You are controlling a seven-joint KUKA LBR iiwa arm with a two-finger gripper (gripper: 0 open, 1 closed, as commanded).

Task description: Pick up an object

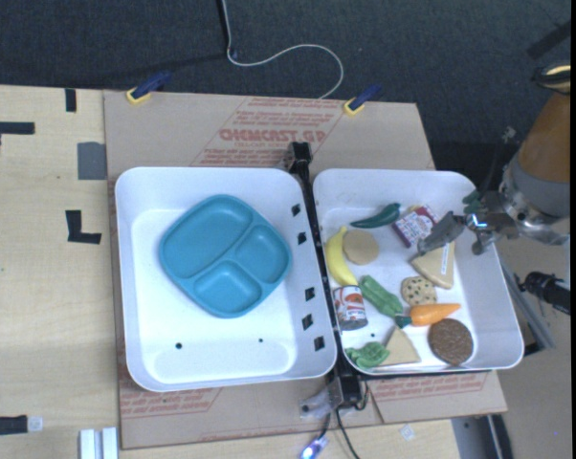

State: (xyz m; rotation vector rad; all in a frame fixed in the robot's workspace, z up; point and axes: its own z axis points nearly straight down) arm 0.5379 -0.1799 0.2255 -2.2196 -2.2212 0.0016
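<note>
Two shallow white bins sit side by side on a cardboard sheet, the left bin [135, 285] holding a blue divided plate [225, 254] near its centre. The right bin [503, 299] carries the small food items, and the grey arm [542, 175] reaches in over its rim from three o'clock. The gripper [448, 234] hangs low over the bin's middle right; its dark fingers [439, 232] angle down towards a pale cheese wedge [437, 267] just at their six o'clock, and whether they are apart or together cannot be told from here. At nine o'clock of the bin lies a banana [340, 258], with a round beige biscuit [361, 248] touching it. A green pepper [376, 217] and a dark red packet [413, 225] lie at twelve o'clock. Towards six o'clock are a brown round patty [451, 340], an orange carrot [432, 313], a chip cookie [418, 290] and a small can [350, 306].
</note>
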